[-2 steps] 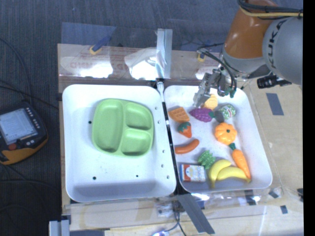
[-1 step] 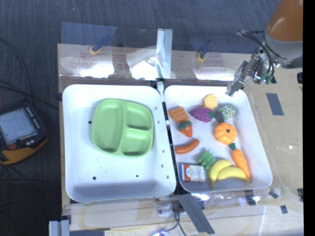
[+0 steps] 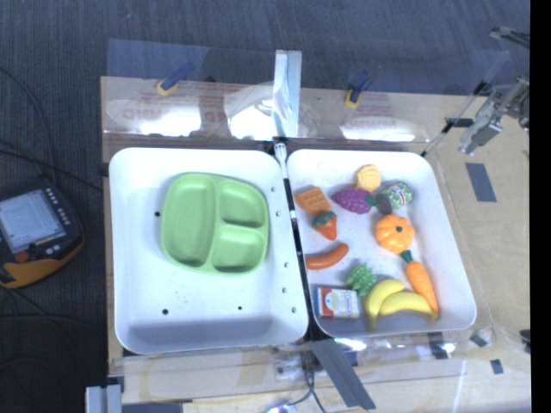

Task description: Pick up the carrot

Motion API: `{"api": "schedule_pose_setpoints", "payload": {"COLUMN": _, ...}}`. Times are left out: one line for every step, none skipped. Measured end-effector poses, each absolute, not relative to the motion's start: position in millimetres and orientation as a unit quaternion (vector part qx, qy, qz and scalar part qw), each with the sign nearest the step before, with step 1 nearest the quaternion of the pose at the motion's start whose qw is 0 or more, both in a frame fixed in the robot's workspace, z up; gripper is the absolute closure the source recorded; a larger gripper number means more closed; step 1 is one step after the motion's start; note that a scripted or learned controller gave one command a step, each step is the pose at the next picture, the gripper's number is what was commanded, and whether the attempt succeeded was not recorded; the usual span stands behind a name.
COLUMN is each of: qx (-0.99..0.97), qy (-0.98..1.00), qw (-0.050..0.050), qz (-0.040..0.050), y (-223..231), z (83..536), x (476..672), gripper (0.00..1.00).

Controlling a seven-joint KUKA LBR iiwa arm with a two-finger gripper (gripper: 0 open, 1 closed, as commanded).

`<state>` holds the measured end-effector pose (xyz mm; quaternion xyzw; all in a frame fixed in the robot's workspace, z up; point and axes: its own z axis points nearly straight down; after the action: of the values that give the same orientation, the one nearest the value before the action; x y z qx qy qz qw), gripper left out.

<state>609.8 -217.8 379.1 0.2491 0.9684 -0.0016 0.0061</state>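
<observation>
Inventory, camera view, largest item first.

1. Bench (image 3: 499,231): pale wood top that bore two white bins side by side, with clear sheeting clipped along its far edge.
2. Left bin (image 3: 138,317): shallow and white, it held one item.
3. Right bin (image 3: 448,231): shallow and white, it shared a centre wall with the left bin and held the toy food.
4. Green divided plate (image 3: 215,222): three compartments, lying flat in the far half of the left bin.
5. Handheld control pendant (image 3: 34,226): grey screen and orange-trimmed case, on the dark floor to the left of the bench.
6. Metal bracket (image 3: 492,119): stood at the far right corner of the bench, outside the bins.
7. Banana (image 3: 398,300): yellow, in the near right corner of the right bin.
8. Carrot (image 3: 422,286): orange, lying flat by the right wall of the right bin. Its green top pointed toward the pumpkin, its tip toward the near wall, and its side touched the banana.
9. Pumpkin (image 3: 394,232): orange, just beyond the carrot's top.
10. Sausage (image 3: 327,255): orange-red, near the centre wall.
11. Small carton (image 3: 338,303): red and white, beside the banana.
12. Purple toy (image 3: 351,200); orange waffle-like slab (image 3: 312,200); green leafy toy (image 3: 361,276); speckled green-white toy (image 3: 397,196); yellow toy (image 3: 368,177); small red-orange toy with a green top (image 3: 325,224).
</observation>
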Motion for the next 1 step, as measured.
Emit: {"api": "schedule_pose_setpoints", "payload": {"qx": 0.212, "qy": 0.977, "qw": -0.004, "qz": -0.0003, "y": -224.4, "z": 273.7, "x": 516.3, "gripper": 1.0}}
